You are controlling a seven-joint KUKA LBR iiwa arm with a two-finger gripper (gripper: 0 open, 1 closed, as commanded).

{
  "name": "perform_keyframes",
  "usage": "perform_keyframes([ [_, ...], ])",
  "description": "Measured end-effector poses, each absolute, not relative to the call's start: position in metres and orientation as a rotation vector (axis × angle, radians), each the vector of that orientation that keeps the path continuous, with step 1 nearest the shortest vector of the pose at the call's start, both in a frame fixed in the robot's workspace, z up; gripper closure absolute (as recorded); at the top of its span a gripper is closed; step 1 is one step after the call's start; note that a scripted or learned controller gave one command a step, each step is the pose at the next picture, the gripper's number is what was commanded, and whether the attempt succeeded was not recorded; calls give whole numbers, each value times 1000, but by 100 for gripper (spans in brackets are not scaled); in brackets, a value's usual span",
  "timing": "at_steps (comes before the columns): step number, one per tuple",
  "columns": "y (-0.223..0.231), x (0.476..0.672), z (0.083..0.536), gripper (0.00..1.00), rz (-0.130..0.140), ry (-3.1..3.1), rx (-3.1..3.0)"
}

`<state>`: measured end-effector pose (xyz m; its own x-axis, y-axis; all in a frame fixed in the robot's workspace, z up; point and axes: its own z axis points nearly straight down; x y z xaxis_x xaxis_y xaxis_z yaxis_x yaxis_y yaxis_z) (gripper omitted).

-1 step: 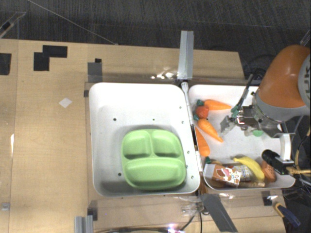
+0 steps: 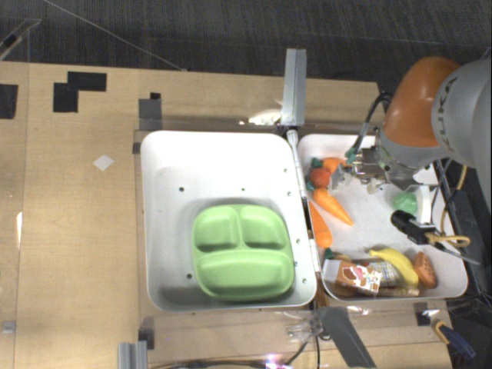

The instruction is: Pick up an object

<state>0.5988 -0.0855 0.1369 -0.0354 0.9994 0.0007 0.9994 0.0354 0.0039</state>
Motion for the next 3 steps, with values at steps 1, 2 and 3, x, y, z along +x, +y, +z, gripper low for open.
perform_keyframes([
  [1, -97, 596, 125, 0, 20, 2371, 2033],
  [2, -100, 657, 89, 0, -8, 2536, 1874],
  [3, -92, 570, 92, 0, 15, 2341, 2074],
])
